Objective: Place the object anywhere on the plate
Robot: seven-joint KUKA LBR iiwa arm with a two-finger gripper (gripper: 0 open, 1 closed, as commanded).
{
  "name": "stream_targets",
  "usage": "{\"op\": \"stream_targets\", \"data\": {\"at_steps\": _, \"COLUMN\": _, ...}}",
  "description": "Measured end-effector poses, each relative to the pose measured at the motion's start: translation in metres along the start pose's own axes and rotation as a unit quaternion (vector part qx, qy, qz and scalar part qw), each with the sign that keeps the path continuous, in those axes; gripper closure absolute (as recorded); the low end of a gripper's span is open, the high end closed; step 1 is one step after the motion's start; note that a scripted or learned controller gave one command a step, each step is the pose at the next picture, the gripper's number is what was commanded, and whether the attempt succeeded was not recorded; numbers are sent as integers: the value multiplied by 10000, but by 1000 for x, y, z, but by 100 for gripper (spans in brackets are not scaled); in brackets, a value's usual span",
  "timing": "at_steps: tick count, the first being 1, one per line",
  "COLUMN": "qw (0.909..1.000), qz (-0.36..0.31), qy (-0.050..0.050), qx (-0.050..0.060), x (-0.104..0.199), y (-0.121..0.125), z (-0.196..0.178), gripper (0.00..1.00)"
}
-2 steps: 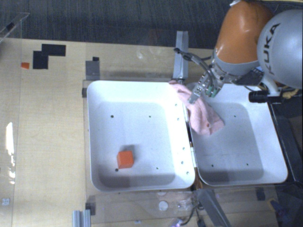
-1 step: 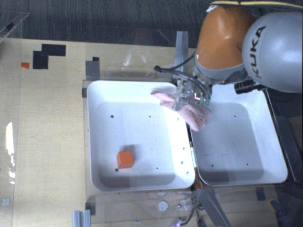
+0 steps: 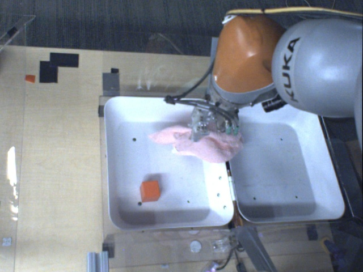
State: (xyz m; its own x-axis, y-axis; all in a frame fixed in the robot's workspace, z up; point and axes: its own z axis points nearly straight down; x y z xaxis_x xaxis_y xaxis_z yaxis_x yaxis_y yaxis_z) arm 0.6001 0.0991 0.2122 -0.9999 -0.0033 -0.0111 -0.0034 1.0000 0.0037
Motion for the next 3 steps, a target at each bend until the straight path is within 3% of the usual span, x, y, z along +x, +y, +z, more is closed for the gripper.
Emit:
{"op": "stream_targets", "data": {"at_steps": 2, "qw": 10000, "qz": -14, "qy": -6, "qx": -14, "x": 24, "y": 111, "z": -13, "gripper": 100}}
{"op": "stream_targets", "data": {"at_steps": 3, "qw": 10000, "qz": -12, "qy": -8, "qx": -15, "x": 24, "y": 111, "z": -14, "gripper": 0}}
